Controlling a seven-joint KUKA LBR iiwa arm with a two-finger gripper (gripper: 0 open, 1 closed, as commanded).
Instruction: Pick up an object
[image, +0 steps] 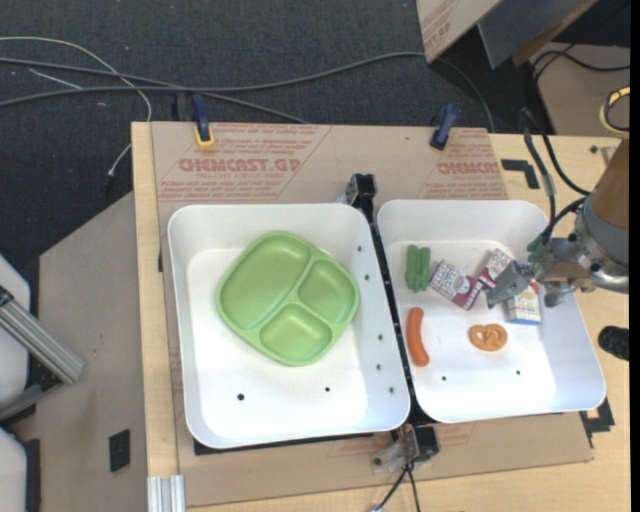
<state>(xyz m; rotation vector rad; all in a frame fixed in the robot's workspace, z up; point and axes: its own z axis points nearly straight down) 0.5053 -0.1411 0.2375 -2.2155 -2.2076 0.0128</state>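
Seen from above at a slant: two shallow white bins side by side on a cardboard-covered bench.

Left bin: a green divided plate with three compartments, lying flat near the middle, turned at an angle.

Right bin: several small items. Near its 10 o'clock corner, a green bean pod, upright in the view. Just toward 3 o'clock from the pod, a small purple-and-white packet, tilted. Toward 6 o'clock from the pod, an orange sausage, lying lengthwise near the bin's left wall. At about 4 o'clock from the packet, a brown pretzel, apart from the rest. At the 3 o'clock side, a white carton with blue print, and a second white-and-red packet just toward 11 o'clock from it.

Reaching in from 3 o'clock: the grey arm's gripper, low over the cluster of packets, dark fingers close against the carton. Cannot tell whether spread, closed or clamped on anything; nothing clearly seen between them.
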